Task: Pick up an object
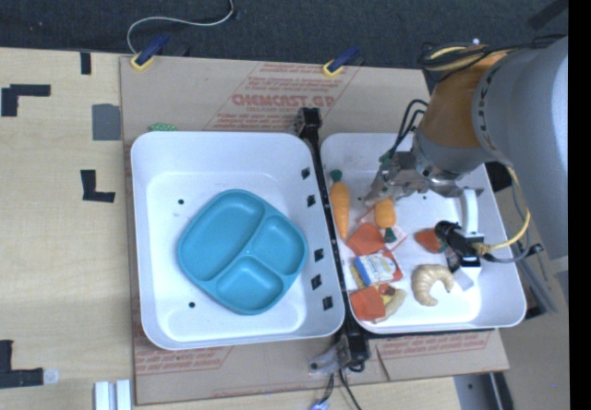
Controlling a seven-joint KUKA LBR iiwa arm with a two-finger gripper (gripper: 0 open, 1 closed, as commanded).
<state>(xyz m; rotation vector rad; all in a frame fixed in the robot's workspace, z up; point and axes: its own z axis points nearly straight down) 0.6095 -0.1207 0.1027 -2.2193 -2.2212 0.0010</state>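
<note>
I see the gripper (pixel 386 185) low in the right bin (pixel 499 307), above a small orange piece (pixel 384 212); I cannot tell its state. Left bin (pixel 148 214) holds a blue plate (pixel 242 251).

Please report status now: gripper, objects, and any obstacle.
Gripper low in right bin, over small orange piece. Nothing seen held. Carrot, croissant crowd close. Blue plate in left bin.
</note>
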